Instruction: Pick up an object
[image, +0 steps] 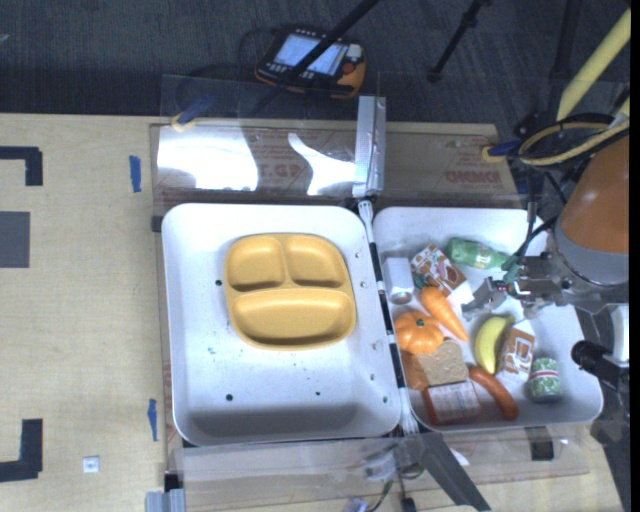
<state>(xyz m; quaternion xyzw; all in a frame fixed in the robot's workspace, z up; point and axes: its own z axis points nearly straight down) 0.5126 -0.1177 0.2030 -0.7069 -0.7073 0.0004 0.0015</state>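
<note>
The right bin (580, 330) holds several toy foods. Among them are a yellow banana (487, 343), a carrot (442, 310), an orange fruit (418, 333), a bread slice (443, 365), a red sausage (494, 391), a green bottle (478, 254), a small green-and-white can (545, 381) and printed packets (436, 266). My gripper (505, 297) hangs over the middle of this bin, just above the banana's top end and right of the carrot. It is open, and nothing sits between its fingers.
The left bin (190, 330) carries a yellow divided plate (290, 290). A raised divider (380, 300) separates the two bins. The grey and orange arm (600, 220) comes in over the right bin's far right corner. A red-labelled box (455, 403) lies by the front wall.
</note>
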